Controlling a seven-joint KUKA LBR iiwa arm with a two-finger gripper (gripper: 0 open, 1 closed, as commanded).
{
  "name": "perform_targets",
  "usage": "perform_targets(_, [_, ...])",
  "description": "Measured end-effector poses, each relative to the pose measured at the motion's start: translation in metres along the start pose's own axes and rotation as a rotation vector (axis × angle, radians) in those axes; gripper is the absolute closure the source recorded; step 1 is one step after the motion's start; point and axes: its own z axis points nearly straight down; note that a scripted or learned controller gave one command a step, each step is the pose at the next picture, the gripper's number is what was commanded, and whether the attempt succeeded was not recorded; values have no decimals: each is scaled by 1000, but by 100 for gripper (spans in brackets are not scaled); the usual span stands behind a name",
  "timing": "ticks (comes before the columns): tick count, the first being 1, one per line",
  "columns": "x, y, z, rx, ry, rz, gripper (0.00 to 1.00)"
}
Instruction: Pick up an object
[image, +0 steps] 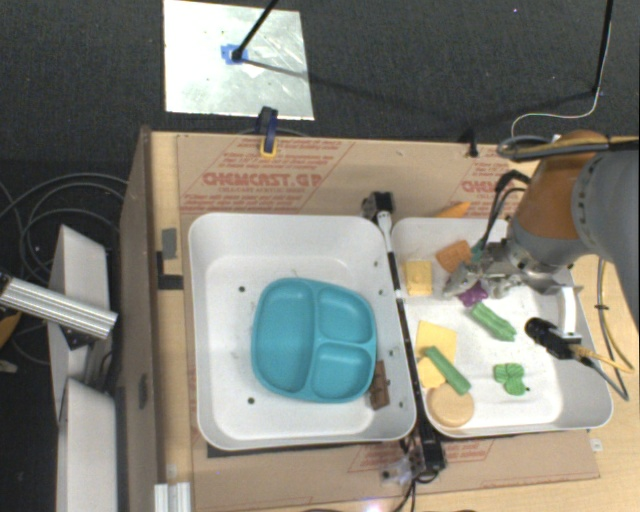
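A tan round disc (452, 408) is seen nearest the camera, at the near edge of the right bin (585, 405), with yellow blocks (436, 340) and a green stick (446, 370) just beyond it. The gripper (487, 275) is lowered over the far half of that bin, just above a purple piece (472, 295) (the likeliest target). A green oblong (493, 320) lies just nearer and to the right, its long axis slanting near-right. Whether the gripper is apart or clamped on anything cannot be told.
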Motion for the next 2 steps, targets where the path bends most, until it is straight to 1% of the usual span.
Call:
perform_targets(1, [44,41,-2,-17,-4,-9,0])
perform_targets(2, [15,-62,-2,-15,-5,3,0])
